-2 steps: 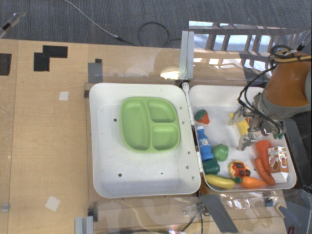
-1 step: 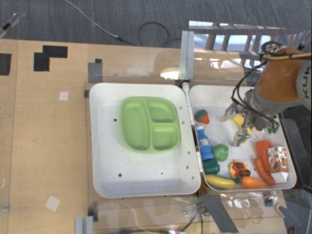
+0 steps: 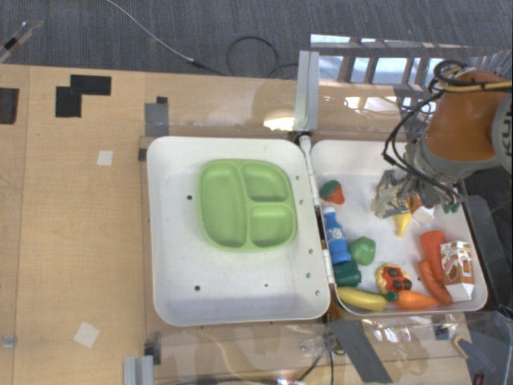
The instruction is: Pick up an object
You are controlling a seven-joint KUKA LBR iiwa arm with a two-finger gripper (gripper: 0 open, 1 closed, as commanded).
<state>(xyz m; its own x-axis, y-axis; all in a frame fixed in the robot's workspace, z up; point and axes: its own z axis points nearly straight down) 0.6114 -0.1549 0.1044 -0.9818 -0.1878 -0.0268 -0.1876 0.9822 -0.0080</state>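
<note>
Down in the right bin (image 3: 481, 299), metal jaws (image 3: 393, 203) hanging low from the grey and orange arm (image 3: 461, 127), just off the bin floor near its middle. Cannot tell how far apart the jaws stand, nor whether anything sits between them. Just right of the jaws, a small yellow and orange piece (image 3: 406, 215), partly hidden by cables and the wrist; touching or not, impossible to judge.

Left of the jaws, a red toy strawberry with a green top (image 3: 331, 191), apart from them. Below and left of the jaws, a blue bottle (image 3: 335, 239) against the bin's left wall, with a green pepper (image 3: 362, 250) just beside it and a dark green block (image 3: 347, 274) below that. Further below the jaws, a yellow banana (image 3: 361, 298) along the near wall, a small red and yellow toy (image 3: 393, 278) just above it, and an orange carrot (image 3: 415, 300) beside them. Below and right of the jaws, a long red-orange pepper (image 3: 431, 255) next to a white and red carton (image 3: 457, 265).

Well left of the jaws, the left bin (image 3: 172, 295), holding a green divided plate (image 3: 244, 204). Both bins side by side on the wooden counter (image 3: 72, 239).
</note>
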